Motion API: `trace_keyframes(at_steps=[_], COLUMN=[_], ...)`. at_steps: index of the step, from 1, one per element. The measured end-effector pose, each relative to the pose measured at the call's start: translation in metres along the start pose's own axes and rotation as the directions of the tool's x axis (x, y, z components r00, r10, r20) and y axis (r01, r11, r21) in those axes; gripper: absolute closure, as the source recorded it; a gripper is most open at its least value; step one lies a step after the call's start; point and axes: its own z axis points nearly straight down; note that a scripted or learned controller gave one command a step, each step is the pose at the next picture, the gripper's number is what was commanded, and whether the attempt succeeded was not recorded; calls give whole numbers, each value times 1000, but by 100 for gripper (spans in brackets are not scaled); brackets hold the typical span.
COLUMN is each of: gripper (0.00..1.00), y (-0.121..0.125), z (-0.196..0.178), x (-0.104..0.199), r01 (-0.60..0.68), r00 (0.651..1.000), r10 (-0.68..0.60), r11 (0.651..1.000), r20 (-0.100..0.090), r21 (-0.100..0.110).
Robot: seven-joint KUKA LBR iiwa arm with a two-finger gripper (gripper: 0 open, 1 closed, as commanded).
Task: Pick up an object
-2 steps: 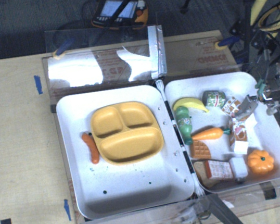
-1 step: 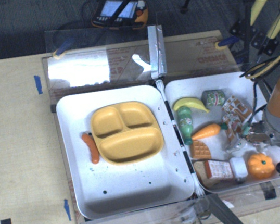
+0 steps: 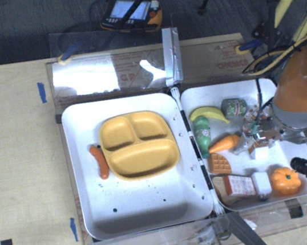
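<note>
An orange carrot lies in the right bin, center right of the frame, touching the gripper beside it; nothing visibly sits in the gripper. Nearby lie a banana, green bottle and small pumpkin. The pick looks not yet done: closing and lifting remain.

No legible text anywhere; reddish print on the cardboard at twelve o'clock too blurred to read; label on the packet at five o'clock likewise unreadable.
</note>
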Motion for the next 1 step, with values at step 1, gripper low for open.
trace_keyframes(at_steps=[1], gripper=[100], y=[0], z=[-9], x=[-1], r01=[-3], r00=[1000], r10=[3], r11=[1000], r20=[0], r21=[0])
